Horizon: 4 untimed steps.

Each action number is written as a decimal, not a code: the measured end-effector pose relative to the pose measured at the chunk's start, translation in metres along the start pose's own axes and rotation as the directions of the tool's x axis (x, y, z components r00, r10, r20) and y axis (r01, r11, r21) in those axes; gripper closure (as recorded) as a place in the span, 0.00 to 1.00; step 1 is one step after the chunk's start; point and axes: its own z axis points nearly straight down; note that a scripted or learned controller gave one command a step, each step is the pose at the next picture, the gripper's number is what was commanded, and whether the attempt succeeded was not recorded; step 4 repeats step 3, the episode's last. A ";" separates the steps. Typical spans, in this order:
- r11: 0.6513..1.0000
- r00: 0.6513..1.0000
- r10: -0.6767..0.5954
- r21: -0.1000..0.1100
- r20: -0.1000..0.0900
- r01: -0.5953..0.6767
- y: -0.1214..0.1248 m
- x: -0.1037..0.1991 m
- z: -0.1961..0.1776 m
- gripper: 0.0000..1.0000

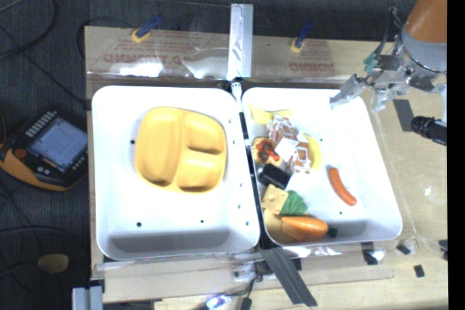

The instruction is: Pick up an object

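My gripper [354, 91] above right bin's [378, 149] far right corner, fingers spread, nothing between them; hot dog [342, 186] lies well below in bin, toy carrot [303, 226] at near edge, yellow divided plate [180, 149] in left bin [116, 229]

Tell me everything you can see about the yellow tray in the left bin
The yellow tray looks like smooth moulded plastic with rounded corners, split into one long compartment on its left and two smaller ones on its right. It appears to lie upside down, its compartments bulging upward, though that is hard to be sure of. It sits near the middle of the left bin, slightly rotated, resting on the bin floor and apart from its walls. Nothing else touches it.
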 end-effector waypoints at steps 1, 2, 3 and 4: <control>1.000 1.000 0.011 0.002 0.001 -0.011 0.015 0.029 0.177 0.00; 1.000 1.000 0.011 0.001 0.000 -0.011 0.016 0.029 0.168 1.00; 1.000 1.000 -0.011 0.000 0.002 0.011 0.065 0.089 0.077 1.00; 1.000 1.000 -0.011 0.000 0.002 0.011 0.065 0.089 0.077 1.00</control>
